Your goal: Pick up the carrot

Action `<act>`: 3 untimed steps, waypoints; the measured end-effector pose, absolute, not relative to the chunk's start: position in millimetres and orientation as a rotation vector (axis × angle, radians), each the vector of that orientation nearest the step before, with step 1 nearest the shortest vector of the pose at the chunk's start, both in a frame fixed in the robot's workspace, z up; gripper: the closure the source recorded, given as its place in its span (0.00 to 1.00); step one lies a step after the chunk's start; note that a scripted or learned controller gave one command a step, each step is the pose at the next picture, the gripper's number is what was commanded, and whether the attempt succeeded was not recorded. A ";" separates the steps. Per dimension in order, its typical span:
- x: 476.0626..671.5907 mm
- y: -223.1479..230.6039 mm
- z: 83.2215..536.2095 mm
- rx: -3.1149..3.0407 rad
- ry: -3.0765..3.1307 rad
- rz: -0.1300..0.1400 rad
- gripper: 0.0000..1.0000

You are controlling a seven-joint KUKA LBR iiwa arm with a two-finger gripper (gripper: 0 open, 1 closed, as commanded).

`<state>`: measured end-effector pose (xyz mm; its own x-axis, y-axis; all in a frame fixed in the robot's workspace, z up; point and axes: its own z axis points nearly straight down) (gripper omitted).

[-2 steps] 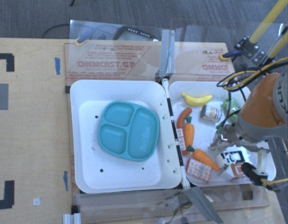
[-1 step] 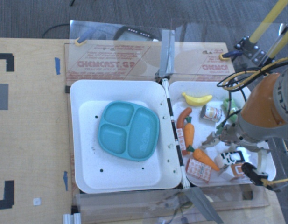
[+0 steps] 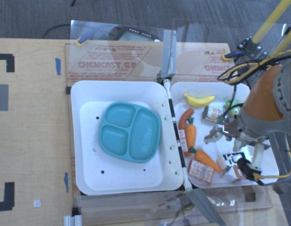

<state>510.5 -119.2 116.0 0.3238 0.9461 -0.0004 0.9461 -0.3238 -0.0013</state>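
Grey carpet is showing behind a wooden bench (image 3: 32,140), where two shallow white bins are sitting side by side. Inside the left bin (image 3: 84,126), a teal divided plate (image 3: 130,132) is lying flat near the middle. Over the right bin (image 3: 272,171) a grey arm with an orange band (image 3: 261,100) is reaching in from the right, and its claw (image 3: 220,132) is hanging above the bin's middle (whether it is open or closed cannot be told from this angle). Nothing is visibly sitting between its tips. Two carrots are lying in the right bin: one carrot (image 3: 191,134) is resting upright against the left side, just beside a reddish sausage (image 3: 184,117), and a second carrot (image 3: 206,159) is lying at a slant lower down, its green end pointing up and left. A yellow banana (image 3: 199,99) is lying near the far edge, and a red and white packet (image 3: 201,171) is sitting near the front edge, touching the slanted carrot.
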 end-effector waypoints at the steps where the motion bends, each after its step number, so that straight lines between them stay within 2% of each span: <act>1: 505.7 -93.4 86.5 -2.525 -1.877 -0.004 0.00; 2: 506.6 -93.8 95.9 -2.526 -1.876 -0.007 1.00; 3: 506.5 -93.7 95.9 -2.526 -1.875 -0.007 0.00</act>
<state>506.5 -93.7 95.9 0.2893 0.9572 0.0010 0.9572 -0.2893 0.0064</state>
